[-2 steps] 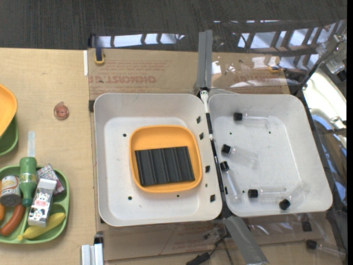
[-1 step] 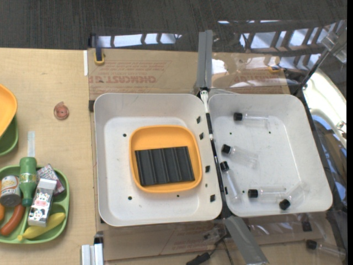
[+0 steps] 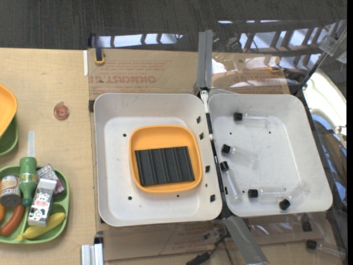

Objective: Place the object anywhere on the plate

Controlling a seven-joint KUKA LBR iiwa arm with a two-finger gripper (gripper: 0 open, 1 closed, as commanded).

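Nearest the camera, at the bench's (image 3: 44, 81) left corner, a green divided tray (image 3: 62, 202) holds toy food and a small green bottle (image 3: 27, 178). Beyond it sit the two white bins. In the left bin (image 3: 113, 203) an orange plate (image 3: 165, 132) carries a black ribbed block (image 3: 164, 165), which lies flat and square inside the plate's rim, touching nothing else. The right bin (image 3: 287, 148) holds several clear tubes with black caps (image 3: 267, 194), scattered well apart from one another (their glassy bodies are hard to trace against the white). Farther back, a printed cardboard sheet (image 3: 143, 79) lies under the bins' far edges, with a small pink disc (image 3: 61, 111) off to the left.

If the block is the object meant, the placing step looks complete, and the next move calls only for keeping clear of the plate. If a tube is meant, a grasp in the right bin has not yet begun.
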